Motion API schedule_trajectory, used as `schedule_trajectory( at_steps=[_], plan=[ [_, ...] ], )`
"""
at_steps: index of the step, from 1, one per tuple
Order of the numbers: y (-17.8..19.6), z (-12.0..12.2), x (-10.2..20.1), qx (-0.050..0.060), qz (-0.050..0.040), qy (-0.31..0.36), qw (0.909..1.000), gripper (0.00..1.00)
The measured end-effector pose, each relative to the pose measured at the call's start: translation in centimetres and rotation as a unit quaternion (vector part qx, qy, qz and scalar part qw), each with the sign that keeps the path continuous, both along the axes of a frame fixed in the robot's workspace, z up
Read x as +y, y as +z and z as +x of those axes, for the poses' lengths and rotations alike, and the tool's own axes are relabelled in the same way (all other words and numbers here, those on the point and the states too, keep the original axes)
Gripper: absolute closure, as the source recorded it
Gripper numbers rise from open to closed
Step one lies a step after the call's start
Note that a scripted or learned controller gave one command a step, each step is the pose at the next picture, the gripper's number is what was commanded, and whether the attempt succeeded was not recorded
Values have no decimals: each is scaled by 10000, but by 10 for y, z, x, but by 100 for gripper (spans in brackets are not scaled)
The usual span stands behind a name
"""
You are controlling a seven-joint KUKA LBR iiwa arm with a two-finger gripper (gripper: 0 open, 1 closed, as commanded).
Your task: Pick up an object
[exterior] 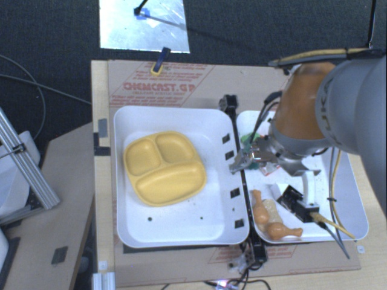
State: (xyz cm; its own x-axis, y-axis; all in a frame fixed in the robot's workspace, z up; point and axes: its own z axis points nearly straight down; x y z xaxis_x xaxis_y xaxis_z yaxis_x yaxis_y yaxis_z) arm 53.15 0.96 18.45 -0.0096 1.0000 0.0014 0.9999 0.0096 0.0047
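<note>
Writing first: red capitals reading "CHEMCAST GP" run across the brown sheet (199, 77) that lies under the bins, at twelve o'clock of the left bin. The smaller red print around them is too fine to read. More red print peeks out at six o'clock, below the bins, and that can't be read either. A small blue-and-yellow thing (161, 61) lies on the sheet's twelve o'clock edge. The sheet itself rests on the tan table (66, 156).

Now the containers! The left bin (181, 222) holds a yellow divided plate (164, 168) with three compartments, lying flat a little toward ten o'clock of the bin's middle. Small black tabs (236, 193) dot this bin's three o'clock wall.

The right bin (349, 213) has a tan drumstick-shaped toy (271, 218) at its seven o'clock corner, close to the wall between the bins. A scrap of green (247, 139) shows at about ten o'clock, mostly hidden under the arm, and what it is I cannot tell.

The grey arm (354, 101) with its orange band (302, 98) reaches in from three o'clock and covers much of the right bin. The pincer (242, 161) is down at that bin's nine o'clock edge, right at the dividing wall. Apart or together? I cannot tell. From the pincer, the plate is at nine o'clock across the wall. The drumstick toy is at five o'clock, near but apart, and the green scrap is at twelve o'clock, just beside.
</note>
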Motion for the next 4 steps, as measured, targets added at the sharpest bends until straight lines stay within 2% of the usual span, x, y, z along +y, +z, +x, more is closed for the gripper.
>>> schedule_trajectory(
  at_steps=[1, 2, 3, 4],
  plan=[
    [0, 46, 36, -3, -2, -10, 10000, 0],
    [11, 45, 34, 7, -6, 4, 10000, 100],
    [22, 46, 34, -6, -7, 36, 10000, 100],
    [-1, 35, 60, 26, -4, -21, 10000, 100]
  ],
)
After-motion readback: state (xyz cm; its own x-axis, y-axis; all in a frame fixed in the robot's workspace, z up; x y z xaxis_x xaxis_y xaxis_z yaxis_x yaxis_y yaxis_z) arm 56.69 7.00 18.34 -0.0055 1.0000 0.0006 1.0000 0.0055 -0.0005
